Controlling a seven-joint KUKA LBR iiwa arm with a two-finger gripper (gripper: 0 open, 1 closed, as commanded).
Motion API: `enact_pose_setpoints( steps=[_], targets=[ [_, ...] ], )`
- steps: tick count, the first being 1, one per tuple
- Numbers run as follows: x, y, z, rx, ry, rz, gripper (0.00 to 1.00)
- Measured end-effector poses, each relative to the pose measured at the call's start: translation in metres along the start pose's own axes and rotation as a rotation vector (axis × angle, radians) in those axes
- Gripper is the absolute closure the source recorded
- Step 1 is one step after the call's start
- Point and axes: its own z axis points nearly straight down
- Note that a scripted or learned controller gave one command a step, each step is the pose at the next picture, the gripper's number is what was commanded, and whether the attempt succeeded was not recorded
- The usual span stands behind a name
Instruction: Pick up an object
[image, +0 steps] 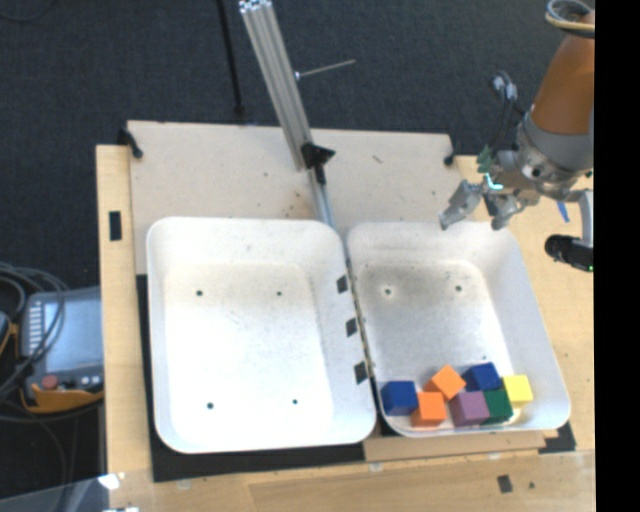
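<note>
On the bench (115, 300), the left bin (180, 250) is seen beside the right bin (530, 300), touching along their shared edge. A cluster of small blocks (460, 395), blue, orange, purple, green and yellow, is gathered in the near right corner of the right bin. The claw (476, 212) is held above that bin's far right edge, well apart from the blocks, with its fingers spread and nothing between them.

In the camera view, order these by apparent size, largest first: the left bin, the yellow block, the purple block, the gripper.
1. left bin
2. gripper
3. purple block and yellow block: they look alike, so I do not rank them.
</note>
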Motion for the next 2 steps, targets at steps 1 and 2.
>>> enact_pose_setpoints(
  steps=[1,2],
  targets=[
    [-0.001,0.001,-0.003,-0.004,-0.003,-0.002,0.00],
    [0.001,-0.001,0.039,-0.001,-0.002,0.000,0.00]
  ],
)
